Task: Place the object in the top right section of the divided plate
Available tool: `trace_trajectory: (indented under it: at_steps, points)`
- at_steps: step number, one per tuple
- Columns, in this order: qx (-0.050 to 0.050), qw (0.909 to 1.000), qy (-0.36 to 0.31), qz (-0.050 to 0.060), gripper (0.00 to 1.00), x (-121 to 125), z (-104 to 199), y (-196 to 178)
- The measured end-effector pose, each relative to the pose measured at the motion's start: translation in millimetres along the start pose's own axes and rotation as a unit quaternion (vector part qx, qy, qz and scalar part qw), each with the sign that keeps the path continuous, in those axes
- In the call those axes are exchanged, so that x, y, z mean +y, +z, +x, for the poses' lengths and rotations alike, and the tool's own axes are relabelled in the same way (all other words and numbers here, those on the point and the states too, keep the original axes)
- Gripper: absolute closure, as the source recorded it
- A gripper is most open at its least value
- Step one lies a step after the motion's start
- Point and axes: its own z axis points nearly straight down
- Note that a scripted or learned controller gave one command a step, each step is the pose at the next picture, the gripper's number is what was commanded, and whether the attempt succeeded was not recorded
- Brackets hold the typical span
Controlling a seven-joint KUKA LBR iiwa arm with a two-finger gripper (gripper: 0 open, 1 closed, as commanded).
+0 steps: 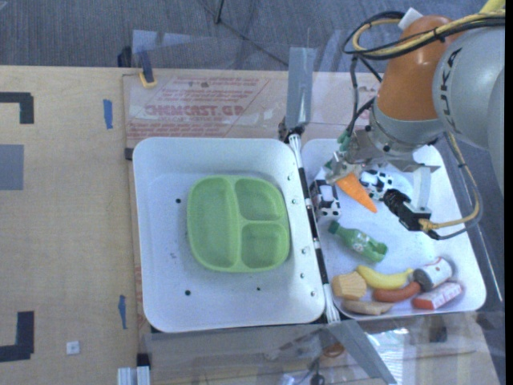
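Even, fairly bright light falls from overhead, so shadows are soft: a faint one rings the green plate [238, 223] and another lies under the arm [437, 74] in the right bin [473, 283]. The white left bin [152, 175] looks slightly washed out, with a mild sheen on its floor, and clear plastic strips along the bottom edge catch pale glare. Focus is moderate throughout, small toys in the right bin look soft and grainy, and the bench edges bow slightly toward the frame's borders.
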Motion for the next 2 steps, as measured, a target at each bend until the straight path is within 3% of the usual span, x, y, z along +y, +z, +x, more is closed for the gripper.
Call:
trace_trajectory:
  at_steps: [1,2]
  points:
    - [0.001,1.0000,-0.001,0.001,1.00,-49.9,80.8,0.5]
    - [0.001,1.0000,-0.001,0.001,0.00,-49.9,80.3,0.4]
